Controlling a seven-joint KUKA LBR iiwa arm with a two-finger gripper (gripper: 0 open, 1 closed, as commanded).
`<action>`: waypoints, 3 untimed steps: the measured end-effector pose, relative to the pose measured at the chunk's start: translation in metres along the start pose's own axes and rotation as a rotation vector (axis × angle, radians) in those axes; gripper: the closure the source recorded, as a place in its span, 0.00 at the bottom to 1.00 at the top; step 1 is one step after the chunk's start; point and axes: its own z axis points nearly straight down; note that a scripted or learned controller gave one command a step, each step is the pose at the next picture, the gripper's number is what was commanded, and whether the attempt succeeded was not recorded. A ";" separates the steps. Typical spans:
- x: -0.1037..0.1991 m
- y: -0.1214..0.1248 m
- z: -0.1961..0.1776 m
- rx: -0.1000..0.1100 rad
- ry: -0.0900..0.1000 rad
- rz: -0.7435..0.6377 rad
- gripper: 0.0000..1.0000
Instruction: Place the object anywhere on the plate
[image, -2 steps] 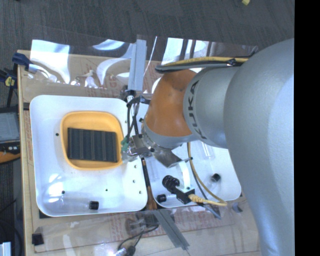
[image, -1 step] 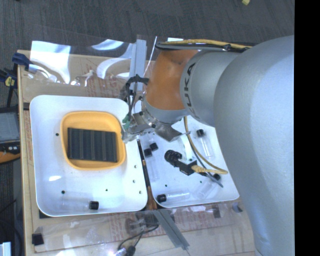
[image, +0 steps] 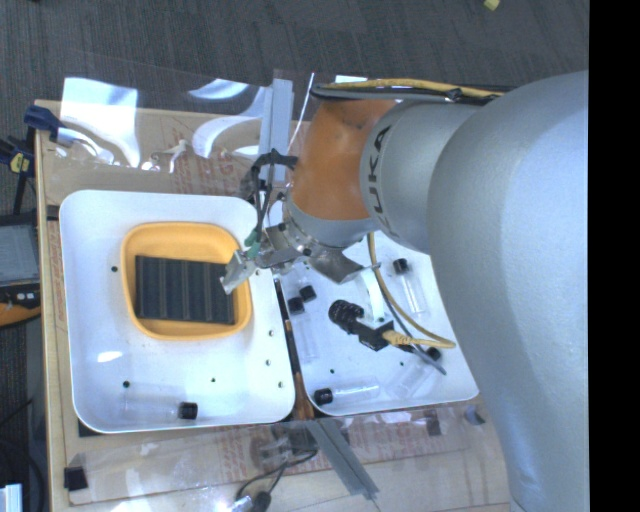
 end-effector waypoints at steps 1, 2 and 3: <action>-0.037 0.061 -0.043 -0.004 -0.001 -0.171 0.00; -0.026 0.053 -0.038 0.001 0.000 -0.584 0.00; -0.025 0.054 -0.048 0.000 0.000 -0.588 1.00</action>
